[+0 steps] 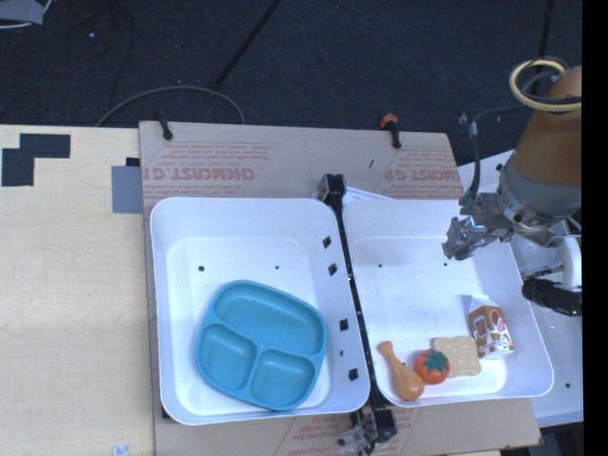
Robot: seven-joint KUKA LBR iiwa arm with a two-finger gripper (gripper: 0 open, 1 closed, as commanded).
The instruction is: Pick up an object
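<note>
Nothing is picked yet: gripper (459,240) hangs over the right bin (408,226), far side; whether it is spread I cannot tell. Toys, a tomato (432,367) among them, lie at the near edge, untouched.

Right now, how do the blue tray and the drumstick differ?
The blue tray is large, flat, with three compartments, alone in the left bin; the drumstick is small, tan, lying beside the tomato in the right bin. Both lie apart from the claw.
</note>
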